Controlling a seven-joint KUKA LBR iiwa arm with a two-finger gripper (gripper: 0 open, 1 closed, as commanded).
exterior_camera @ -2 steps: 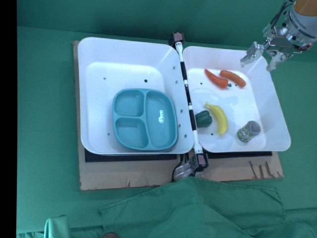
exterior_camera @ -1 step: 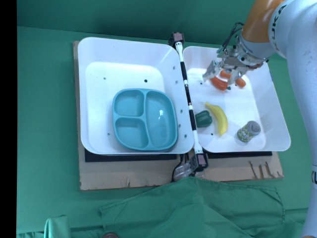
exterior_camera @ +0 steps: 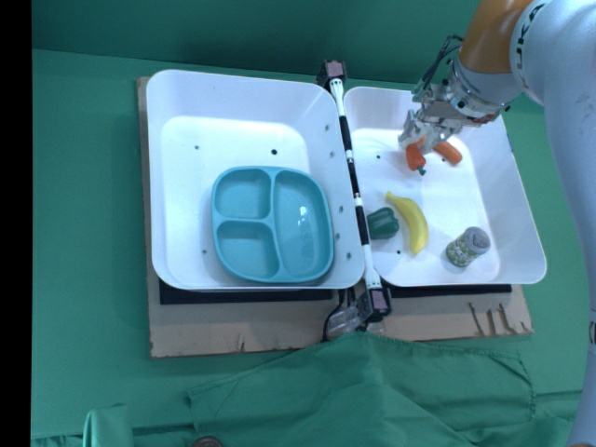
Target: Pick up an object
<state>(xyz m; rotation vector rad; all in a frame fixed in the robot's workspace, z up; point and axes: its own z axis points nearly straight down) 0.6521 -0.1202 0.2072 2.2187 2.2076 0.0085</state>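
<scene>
Open floor in the right bin [exterior_camera: 521, 250] between banana [exterior_camera: 411, 222], green pepper [exterior_camera: 382, 222] and small can [exterior_camera: 467, 247].

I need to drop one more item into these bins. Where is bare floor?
Left bin: bare strip behind the teal divided plate. Right bin: bare patch between the banana, the can and the orange pieces. Crowded near the gripper.

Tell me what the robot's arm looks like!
The arm is fat, round and pale grey, with a bright orange band above the wrist. Black letters run along the grey part. Thin dark cables loop near the small metal-coloured gripper.
</scene>
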